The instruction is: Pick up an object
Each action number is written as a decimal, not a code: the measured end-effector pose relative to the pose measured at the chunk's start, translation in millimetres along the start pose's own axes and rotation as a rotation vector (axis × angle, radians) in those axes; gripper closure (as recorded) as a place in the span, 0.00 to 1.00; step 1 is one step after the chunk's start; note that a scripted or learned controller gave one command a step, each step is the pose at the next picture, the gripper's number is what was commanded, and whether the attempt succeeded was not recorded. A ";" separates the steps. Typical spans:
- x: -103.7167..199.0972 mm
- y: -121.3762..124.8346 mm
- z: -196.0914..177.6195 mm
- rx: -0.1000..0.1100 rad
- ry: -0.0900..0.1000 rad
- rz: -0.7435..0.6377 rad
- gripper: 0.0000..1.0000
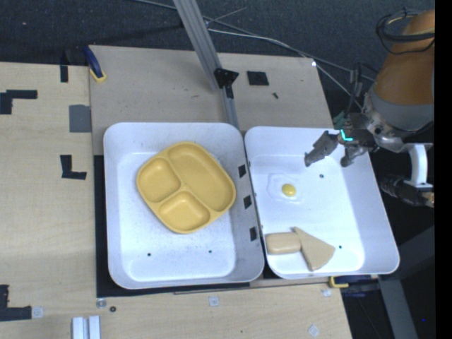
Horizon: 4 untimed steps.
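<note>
A: What lies in the right bin (367, 210)?

B: 3 small things. A fried egg (285, 189), white with a round yellow yolk, lies flat near the bin's middle. At the near edge sit a pale tan block (282, 243) and, touching its right side, a tan wedge (315, 249).

A: Which way do they run?

B: The block's long axis runs left to right, along the near wall. The wedge points its narrow tip up and left, toward the egg. The egg is roundish, so it has no clear direction.

A: And the gripper (332, 152)?

B: It hangs over the bin's far right part, its 2 dark fingers (319, 150) spread apart with nothing between them, up and right of the egg.

A: The left bin (116, 189)?

B: It holds a yellow divided plate (185, 186) with 3 compartments, turned at a slant.
</note>
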<state>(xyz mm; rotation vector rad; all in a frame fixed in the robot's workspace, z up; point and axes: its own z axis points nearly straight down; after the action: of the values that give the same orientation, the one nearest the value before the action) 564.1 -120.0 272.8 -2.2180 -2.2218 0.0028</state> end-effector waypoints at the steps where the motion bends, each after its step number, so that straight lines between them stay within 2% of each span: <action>1: 0.0 0.3 -0.5 -0.001 0.000 0.000 0.00; 3: 10.6 -10.8 95.5 0.004 0.000 0.000 0.00; 4: 19.1 -7.2 145.2 0.004 0.000 0.001 0.00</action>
<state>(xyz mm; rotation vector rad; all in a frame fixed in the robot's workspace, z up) 556.5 -100.9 127.6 -2.2170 -2.2196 0.0069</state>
